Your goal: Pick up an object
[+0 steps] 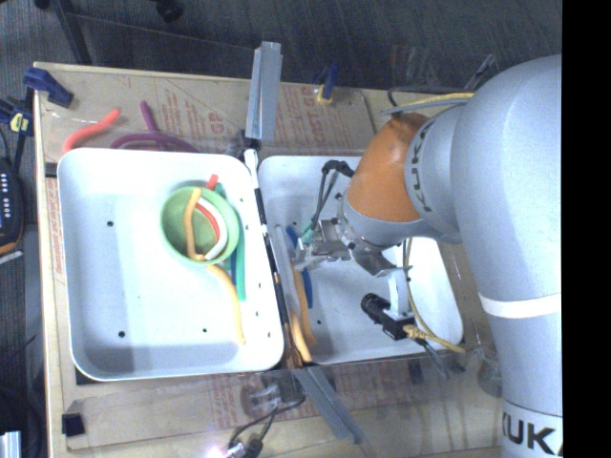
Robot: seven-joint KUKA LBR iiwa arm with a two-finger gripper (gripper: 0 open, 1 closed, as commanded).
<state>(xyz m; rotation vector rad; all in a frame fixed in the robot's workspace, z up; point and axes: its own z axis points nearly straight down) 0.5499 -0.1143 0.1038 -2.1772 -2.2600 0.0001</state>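
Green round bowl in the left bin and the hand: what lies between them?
In the camera view, the two bins' adjoining rims separate the green round bowl from the hand.

Open floor is lying across the left white plastic bin [115, 294], while a green round bowl [200, 225] with coloured straws is crowding its right half.

The grey arm [477, 160] is blocking the right white bin [430, 303].

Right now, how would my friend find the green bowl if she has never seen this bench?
Start at the left white bin, the one away from the grey arm. The green bowl sits in its upper right part, close to the divider between the bins. It is the one round, pale green thing there, with orange, red and green straws lying across it.
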